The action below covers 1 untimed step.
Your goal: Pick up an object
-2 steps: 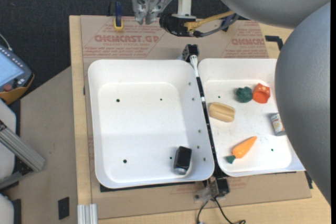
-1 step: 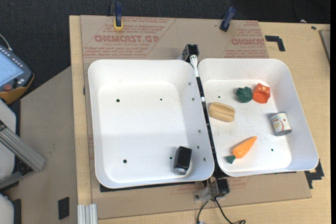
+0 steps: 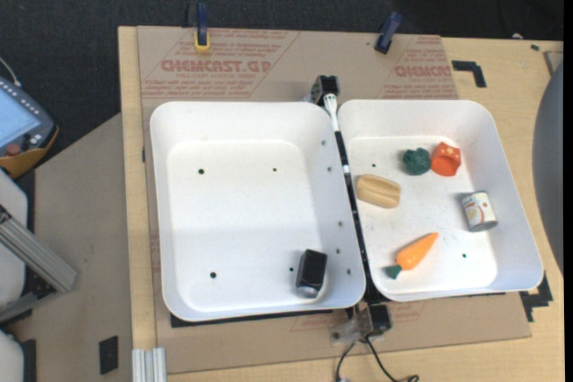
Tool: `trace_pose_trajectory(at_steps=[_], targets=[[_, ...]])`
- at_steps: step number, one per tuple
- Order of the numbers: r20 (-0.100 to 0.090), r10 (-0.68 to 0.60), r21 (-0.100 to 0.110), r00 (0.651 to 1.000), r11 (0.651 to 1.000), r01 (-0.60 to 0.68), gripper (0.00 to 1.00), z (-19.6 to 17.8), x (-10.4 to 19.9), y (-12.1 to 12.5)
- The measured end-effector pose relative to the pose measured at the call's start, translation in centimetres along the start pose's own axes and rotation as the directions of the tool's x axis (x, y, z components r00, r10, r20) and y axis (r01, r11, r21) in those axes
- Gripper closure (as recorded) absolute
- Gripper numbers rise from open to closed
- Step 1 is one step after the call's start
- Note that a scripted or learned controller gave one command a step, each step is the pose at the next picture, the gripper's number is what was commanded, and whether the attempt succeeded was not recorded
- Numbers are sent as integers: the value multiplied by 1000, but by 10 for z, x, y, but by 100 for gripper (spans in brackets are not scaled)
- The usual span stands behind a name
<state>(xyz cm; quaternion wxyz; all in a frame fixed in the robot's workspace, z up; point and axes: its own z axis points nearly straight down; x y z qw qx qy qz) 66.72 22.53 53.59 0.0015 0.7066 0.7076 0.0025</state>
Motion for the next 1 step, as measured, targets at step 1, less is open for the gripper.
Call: trace_pose_trajectory(at_steps=[1], targets=[[6, 4, 21, 1000, 1000, -4, 100, 139, -2, -3]])
